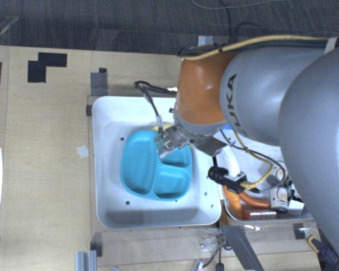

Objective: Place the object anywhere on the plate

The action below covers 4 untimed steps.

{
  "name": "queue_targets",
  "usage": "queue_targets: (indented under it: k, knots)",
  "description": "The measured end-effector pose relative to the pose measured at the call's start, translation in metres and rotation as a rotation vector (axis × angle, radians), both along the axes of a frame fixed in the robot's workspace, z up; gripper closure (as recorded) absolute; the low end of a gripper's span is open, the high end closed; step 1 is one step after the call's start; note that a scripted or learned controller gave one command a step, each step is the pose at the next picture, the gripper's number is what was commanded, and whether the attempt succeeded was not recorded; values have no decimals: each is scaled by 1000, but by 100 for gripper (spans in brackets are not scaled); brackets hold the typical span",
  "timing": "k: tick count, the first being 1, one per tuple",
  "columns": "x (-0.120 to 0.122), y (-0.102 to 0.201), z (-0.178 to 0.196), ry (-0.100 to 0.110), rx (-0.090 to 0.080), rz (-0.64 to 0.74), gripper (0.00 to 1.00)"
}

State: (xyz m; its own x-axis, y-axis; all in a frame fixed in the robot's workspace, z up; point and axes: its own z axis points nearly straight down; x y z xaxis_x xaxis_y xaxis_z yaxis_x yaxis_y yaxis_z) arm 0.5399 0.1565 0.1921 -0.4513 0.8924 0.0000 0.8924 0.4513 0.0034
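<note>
Over the left white bin on the desk, the end effector hangs above the blue divided plate, a yellow object glimpsed beside it at the plate's far edge; its grip state can't be told.

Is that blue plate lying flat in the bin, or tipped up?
Flat. The blue plate lies face up on the floor of the left white bin, its divided compartments open to the camera. The tool hovers at its upper edge.

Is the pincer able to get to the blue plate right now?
Probably yes. The pincer hangs right over the blue plate in the left white bin, with nothing visible between them.
</note>
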Motion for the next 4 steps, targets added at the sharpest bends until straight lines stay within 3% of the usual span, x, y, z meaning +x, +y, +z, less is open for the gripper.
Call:
queue_targets:
  k: [1,2,3,4]
  knots:
    - [-50,13,-52,-1,0,313,100]
    - [-12,68,-56,0,-1,225,100]
    - [6,72,-74,-2,0,313,100]
    - [22,70,-43,-3,0,121,100]
